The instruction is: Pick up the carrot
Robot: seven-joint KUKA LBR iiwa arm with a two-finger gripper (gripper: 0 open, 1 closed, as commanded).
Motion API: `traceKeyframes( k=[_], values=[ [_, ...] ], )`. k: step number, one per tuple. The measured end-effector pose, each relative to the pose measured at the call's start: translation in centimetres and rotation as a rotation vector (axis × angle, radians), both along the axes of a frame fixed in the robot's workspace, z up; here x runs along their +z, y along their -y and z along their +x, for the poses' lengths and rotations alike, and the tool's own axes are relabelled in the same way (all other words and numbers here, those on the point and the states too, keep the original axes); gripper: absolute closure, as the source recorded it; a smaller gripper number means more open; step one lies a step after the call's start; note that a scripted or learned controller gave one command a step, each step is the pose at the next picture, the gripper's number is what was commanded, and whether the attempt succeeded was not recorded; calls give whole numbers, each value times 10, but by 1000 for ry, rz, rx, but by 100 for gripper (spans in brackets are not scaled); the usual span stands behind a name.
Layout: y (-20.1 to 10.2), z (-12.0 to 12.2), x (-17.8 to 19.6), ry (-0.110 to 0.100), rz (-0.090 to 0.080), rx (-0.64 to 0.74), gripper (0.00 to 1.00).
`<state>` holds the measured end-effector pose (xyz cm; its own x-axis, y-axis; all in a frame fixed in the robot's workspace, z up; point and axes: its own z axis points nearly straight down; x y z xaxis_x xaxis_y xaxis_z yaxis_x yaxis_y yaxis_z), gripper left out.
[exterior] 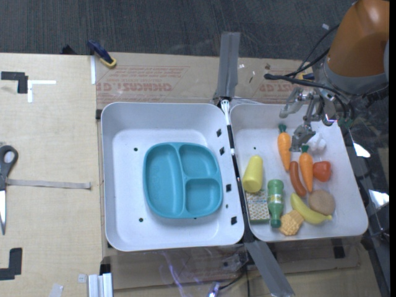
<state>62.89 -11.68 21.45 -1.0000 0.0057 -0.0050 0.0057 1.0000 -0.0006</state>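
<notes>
Hovering above the right bin (346, 224): gripper (303, 135), whether parted or closed cannot be told at this angle; nothing is seen held.

Carrot (283, 148): lying in the bin just left of the gripper tip, green top toward the far wall. A second carrot (306, 172) lies directly below the tip, near-touching it.

Other contents, nearer the camera than the gripper: tomato (322, 171), sausage (297, 178), yellow pepper (252, 174), green bottle (275, 202), banana (309, 211), potato (322, 202), corn (291, 224).

Far left of the gripper: blue divided plate (183, 179).

Status: approach appears done; grasp and lift are not yet made.
</notes>
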Motion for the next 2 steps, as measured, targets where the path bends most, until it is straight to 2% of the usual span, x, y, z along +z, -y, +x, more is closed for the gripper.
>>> traceKeyframes(
  k=[1, 2],
  values=[
    [35, -1, -121, 0, 0, -223, 0],
    [33, 1, -110, 5, 0, -219, 100]
  ],
)
